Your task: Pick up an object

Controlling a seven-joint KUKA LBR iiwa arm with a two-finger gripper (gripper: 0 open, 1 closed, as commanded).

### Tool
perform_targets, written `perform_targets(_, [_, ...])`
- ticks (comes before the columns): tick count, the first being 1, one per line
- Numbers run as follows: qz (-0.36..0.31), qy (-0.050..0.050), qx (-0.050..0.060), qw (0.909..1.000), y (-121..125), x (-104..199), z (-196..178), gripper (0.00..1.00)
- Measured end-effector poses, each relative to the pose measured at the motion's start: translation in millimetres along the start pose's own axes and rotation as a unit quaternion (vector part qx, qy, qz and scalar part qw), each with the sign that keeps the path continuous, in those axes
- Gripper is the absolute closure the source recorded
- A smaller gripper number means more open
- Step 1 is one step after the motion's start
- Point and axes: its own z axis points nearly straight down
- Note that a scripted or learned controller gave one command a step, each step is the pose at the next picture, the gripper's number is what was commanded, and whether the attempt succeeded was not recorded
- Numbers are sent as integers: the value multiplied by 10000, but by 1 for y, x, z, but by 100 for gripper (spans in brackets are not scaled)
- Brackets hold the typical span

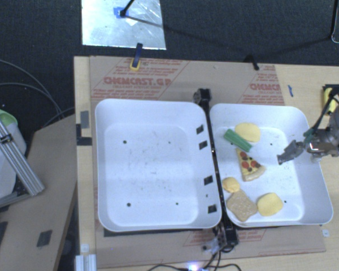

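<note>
From my remote seat, the overhead camera shows the two-finger gripper hanging over the right-hand side of the right white bin, the arm reaching in from that bin's right edge. Nothing sits between the fingers, and I honestly can't tell whether they're apart or together. All the pickable stuff is in that right bin: a round yellow disc near the back edge, a green stick just beside it, a toy pizza slice around the middle, a small yellow lump by the left edge, a tan square cracker at the front-left corner, and a yellow oval piece near the front edge. The left white bin sits alongside.
</note>
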Motion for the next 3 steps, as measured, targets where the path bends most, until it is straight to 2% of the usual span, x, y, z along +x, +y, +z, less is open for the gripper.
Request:
perform_targets(1, [-13, 27, 67, 10000, 3, 32, 135, 0])
perform_targets(2, [-22, -6, -18, 10000, 46, 54, 154, 0])
perform_targets(3, [-1, -13, -58, 10000, 47, 51, 139, 100])
